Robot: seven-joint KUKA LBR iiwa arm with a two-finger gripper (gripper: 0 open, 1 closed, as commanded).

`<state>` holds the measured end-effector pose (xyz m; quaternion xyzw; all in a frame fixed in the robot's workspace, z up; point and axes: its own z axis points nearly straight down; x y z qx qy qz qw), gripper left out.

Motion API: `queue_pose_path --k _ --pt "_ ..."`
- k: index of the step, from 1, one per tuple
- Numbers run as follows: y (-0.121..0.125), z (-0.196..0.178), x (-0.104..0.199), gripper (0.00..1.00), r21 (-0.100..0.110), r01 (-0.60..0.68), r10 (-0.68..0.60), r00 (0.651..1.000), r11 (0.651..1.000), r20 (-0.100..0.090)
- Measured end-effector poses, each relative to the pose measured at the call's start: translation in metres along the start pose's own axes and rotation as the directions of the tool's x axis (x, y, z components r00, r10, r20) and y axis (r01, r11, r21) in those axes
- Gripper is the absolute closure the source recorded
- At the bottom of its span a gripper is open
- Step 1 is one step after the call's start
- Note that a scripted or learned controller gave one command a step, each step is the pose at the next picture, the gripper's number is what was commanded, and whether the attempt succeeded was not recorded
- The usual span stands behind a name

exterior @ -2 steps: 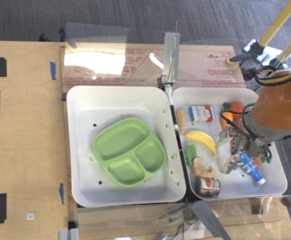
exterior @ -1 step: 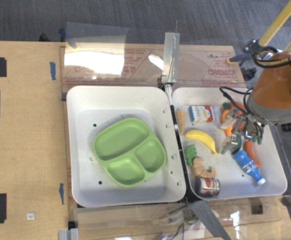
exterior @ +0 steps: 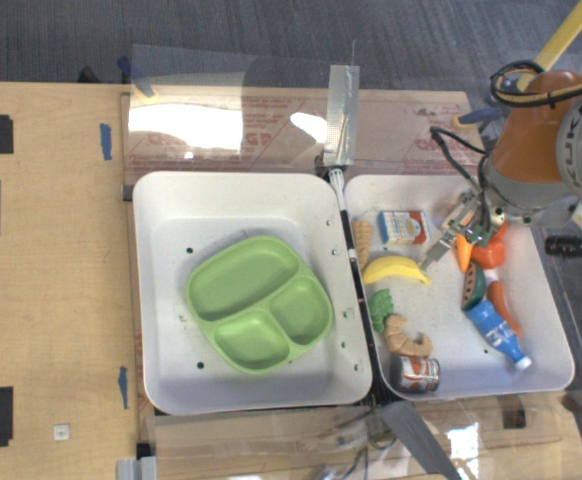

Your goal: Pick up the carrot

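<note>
Right bin (exterior: 556, 373), near to far: soda can (exterior: 417, 373); blue bottle (exterior: 498, 333) at 4 o'clock; carrot (exterior: 464, 253) at 2 o'clock, upright beside an orange-red toy. Gripper (exterior: 468, 226) above carrot's top; finger spread cannot be told. Advice: descend straight, close across the carrot's narrow width, avoid neighbouring toy.

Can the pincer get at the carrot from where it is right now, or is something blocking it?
Probably yes. The pincer hangs right over the carrot in the right bin, and nothing lies on top of it. The blue bottle and other toys crowd close below it.
</note>
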<state>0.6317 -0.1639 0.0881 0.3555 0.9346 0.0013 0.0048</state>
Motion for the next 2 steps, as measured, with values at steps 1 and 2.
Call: queue_pose_path --k 1,2 --pt "0.003 -0.015 -0.003 1.0 -0.005 0.004 -0.004 1.0 1.0 0.013" --pt "0.039 -0.077 0.057 1.0 -0.001 -0.099 0.099 0.995 0.995 -0.001"
